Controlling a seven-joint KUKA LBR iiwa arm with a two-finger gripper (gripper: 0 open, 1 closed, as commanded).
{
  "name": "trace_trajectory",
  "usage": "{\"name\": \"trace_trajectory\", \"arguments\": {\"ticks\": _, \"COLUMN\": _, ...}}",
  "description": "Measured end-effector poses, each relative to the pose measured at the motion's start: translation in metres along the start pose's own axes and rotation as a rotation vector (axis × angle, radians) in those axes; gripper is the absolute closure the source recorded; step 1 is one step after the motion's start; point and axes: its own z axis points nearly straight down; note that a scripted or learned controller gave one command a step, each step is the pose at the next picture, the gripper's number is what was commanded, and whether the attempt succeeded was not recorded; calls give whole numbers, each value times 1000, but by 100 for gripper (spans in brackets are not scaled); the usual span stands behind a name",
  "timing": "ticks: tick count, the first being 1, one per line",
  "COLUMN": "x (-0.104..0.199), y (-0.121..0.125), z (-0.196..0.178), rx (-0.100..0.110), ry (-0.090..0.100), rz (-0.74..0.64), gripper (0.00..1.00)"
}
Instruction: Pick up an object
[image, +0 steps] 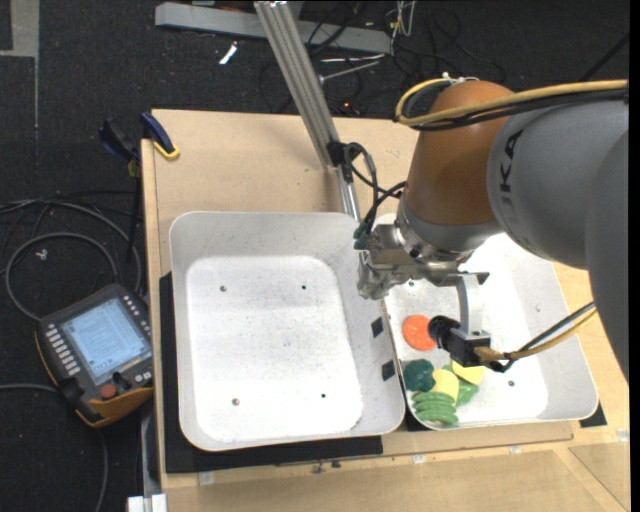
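In the near corner of the right bin (560, 400), several small objects lie bunched together: an orange round piece (419, 333), a dark green piece (418, 376), a yellow piece (466, 376) and a light green ribbed piece (435, 406). My gripper (377, 281) hangs under the orange wrist, over the right bin's left wall and just up and left of the orange piece. The wrist hides most of it. Nothing shows between the fingers.
The left bin (190, 300) lies beside the right one, and they share a middle rim. A slanted metal pole (305, 90) with cables comes down to the bench behind the bins. A teach pendant (95, 350) sits off the bench at the left.
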Motion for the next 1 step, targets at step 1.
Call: {"name": "trace_trajectory", "arguments": {"ticks": 1, "x": 48, "y": -21, "z": 12, "rx": 0, "ry": -1, "rz": 1, "gripper": 100}}
